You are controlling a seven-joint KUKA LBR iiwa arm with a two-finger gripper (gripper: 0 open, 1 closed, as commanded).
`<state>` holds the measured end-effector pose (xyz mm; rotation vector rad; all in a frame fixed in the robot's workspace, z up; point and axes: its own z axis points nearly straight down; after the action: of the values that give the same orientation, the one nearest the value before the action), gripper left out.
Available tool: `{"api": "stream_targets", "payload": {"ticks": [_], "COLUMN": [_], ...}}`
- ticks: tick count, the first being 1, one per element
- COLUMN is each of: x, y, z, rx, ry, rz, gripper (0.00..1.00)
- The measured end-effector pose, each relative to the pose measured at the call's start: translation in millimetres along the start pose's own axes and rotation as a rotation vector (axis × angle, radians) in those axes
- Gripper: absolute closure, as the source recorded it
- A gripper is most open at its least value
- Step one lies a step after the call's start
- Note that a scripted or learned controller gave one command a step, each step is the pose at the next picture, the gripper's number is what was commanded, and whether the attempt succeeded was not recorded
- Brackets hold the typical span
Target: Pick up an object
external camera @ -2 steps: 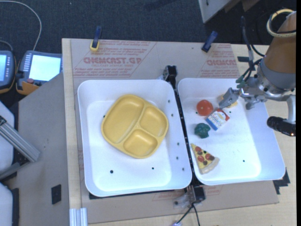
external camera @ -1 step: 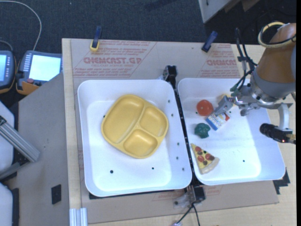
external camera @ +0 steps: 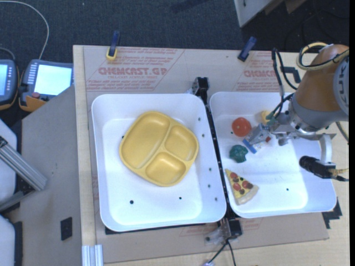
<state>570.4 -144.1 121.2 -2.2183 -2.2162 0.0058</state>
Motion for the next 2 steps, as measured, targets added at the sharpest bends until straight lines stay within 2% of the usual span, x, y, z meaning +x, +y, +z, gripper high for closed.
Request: {"api": "stream_targets", "payload": {"ticks": [1,2], "x": [0,0], "y": [0,1], "z": [39,26], "rx": [-0.003,-0.008], "ry": [0.0,-0.002], "rz": [0.0,0.0], "gripper": [0.0,1.0]}}
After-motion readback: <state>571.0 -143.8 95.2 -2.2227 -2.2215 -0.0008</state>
